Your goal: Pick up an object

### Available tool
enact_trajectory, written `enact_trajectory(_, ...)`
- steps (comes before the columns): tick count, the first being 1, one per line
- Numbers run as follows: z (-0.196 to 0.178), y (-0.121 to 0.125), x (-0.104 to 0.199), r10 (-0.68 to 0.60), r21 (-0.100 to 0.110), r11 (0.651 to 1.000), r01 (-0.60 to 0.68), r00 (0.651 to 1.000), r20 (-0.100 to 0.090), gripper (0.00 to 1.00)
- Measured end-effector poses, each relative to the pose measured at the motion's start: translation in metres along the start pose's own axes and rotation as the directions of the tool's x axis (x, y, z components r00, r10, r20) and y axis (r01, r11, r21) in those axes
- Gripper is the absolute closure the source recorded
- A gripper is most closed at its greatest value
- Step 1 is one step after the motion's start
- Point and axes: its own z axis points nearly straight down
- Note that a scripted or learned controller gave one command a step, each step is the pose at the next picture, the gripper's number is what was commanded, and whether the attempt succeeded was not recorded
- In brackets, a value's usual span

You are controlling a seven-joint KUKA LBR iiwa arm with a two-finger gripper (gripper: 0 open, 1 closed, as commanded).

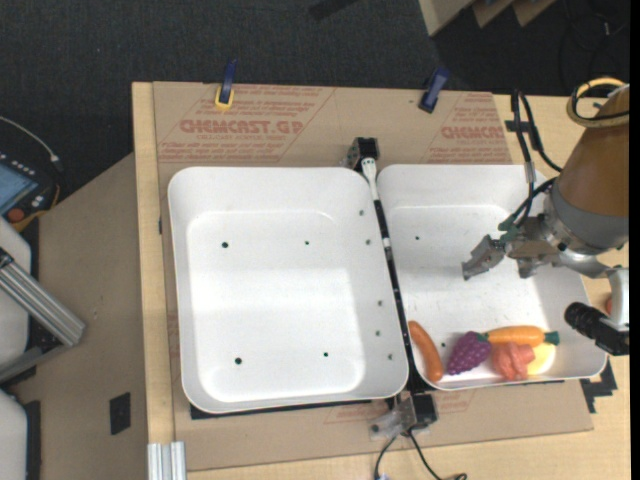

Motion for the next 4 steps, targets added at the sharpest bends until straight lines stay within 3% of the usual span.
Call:
enact_trajectory(1,0.061,-0.006,-0.074,0.007,0.007,1.000,-0.007,1.000,0.001,0.00)
enact_trajectory(2,0.108,0.008,0.012,-0.007,0.003,1.000,0.007,1.000,-0.003,0.00)
enact_trajectory(3,0.105,-0.010,-0.062,0.006,-0.001,1.000,-0.006,1.000,0.004,0.00)
enact_trajectory(4,0.105,0.023,-0.098,-0.001,0.003,1.000,0.001,1.000,-0.008,0.00)
